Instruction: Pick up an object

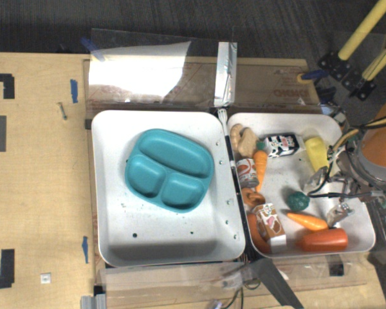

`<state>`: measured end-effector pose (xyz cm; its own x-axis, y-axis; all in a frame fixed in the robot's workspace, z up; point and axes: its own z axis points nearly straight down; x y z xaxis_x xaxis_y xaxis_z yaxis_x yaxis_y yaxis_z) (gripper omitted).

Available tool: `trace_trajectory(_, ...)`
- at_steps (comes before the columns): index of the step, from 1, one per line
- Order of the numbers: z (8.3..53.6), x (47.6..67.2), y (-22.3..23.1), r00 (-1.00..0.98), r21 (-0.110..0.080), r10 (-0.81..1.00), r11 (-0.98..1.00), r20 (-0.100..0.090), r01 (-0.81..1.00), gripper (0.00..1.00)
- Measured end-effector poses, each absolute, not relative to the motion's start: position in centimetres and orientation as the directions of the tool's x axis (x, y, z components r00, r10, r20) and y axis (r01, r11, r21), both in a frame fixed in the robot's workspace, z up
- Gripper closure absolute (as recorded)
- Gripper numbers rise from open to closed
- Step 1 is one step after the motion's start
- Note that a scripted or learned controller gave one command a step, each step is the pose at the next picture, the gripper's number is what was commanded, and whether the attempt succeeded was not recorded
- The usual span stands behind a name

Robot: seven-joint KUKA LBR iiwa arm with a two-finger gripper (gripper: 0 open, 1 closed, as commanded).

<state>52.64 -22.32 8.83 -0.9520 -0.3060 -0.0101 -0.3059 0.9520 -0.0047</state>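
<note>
My hand (340, 210) hangs low in the right bin (367, 240) beside a carrot (307, 221), grip state I cannot tell, nothing lifted yet, so the pick remains.

The teal divided tray (169, 169) looks like smooth moulded plastic with a soft sheen. The left bin (116, 237) under it is white plastic, glossy along its rim and speckled with small dark marks. Right of the tray, the red toy (321, 239) and the orange carrot (307, 221) shine like plastic. The desk (35, 172) left of the tray looks like matt pale wood.
</note>
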Motion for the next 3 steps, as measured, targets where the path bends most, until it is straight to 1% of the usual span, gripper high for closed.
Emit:
trace_trajectory(1,13.0,58.9,-22.3,-0.897,-0.006,-0.442,0.897,-0.010,-0.442,0.00)
trace_trajectory(2,8.9,58.0,-14.6,-0.870,-0.004,-0.492,0.870,-0.010,-0.492,0.00)
trace_trajectory(3,8.9,49.8,-13.0,-0.863,-0.006,-0.504,0.863,-0.010,-0.504,0.00)
